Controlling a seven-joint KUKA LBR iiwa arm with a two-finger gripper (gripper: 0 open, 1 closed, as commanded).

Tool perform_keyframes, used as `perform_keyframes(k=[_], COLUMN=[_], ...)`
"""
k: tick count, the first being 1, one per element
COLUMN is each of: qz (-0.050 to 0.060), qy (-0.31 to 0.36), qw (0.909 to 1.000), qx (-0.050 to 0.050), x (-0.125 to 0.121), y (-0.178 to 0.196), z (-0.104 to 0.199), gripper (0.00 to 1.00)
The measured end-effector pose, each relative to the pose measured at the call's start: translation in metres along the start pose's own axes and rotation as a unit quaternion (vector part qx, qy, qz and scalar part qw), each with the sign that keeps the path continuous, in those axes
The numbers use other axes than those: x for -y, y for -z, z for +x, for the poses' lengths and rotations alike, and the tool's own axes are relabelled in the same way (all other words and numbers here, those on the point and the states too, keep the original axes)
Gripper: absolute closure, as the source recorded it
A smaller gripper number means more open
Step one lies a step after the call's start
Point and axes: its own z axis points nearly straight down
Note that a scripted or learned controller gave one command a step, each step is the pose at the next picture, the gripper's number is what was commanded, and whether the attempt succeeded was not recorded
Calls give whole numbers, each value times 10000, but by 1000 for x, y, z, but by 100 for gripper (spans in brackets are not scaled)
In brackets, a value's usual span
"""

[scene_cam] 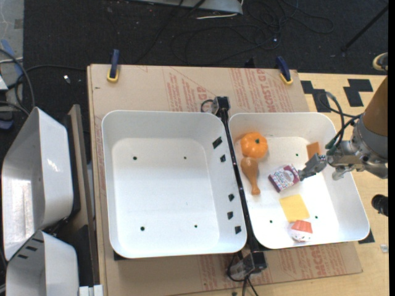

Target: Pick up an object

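- Two shallow white bins are sitting side by side on the bench [185,88], and their inner edges are touching along the middle.
- The left bin [117,184] is showing its white floor with some small dark dots.
- The right bin [345,208] is holding six things, one of each kind.
- One orange pumpkin [253,145] is lying near the far left corner of the right bin.
- One tan drumstick [250,174] is lying just beside the pumpkin on its near side, close to the bin's left edge.
- One purple packet [283,178] is lying near the middle of the bin, tilted.
- One yellow slice [294,207] is lying flat, nearer to the near edge than the packet.
- One small red and white thing [301,229] is resting at the near edge; I cannot tell what it is.
- One small orange piece [313,149] is lying toward the far right part of the bin.
- The gripper [310,166] is reaching in over the right edge of the bin and its dark tip is coming just beside the purple packet.
- Whether the tool is wide, narrow or holding something, I cannot tell, because the tip is too small and dark.
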Motion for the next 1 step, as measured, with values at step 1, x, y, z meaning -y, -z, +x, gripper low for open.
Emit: perform_keyframes(k=[1], qz=[62], qy=[3], qw=[10000], qx=[-29], x=[24], y=[-132], z=[48], gripper=[0])
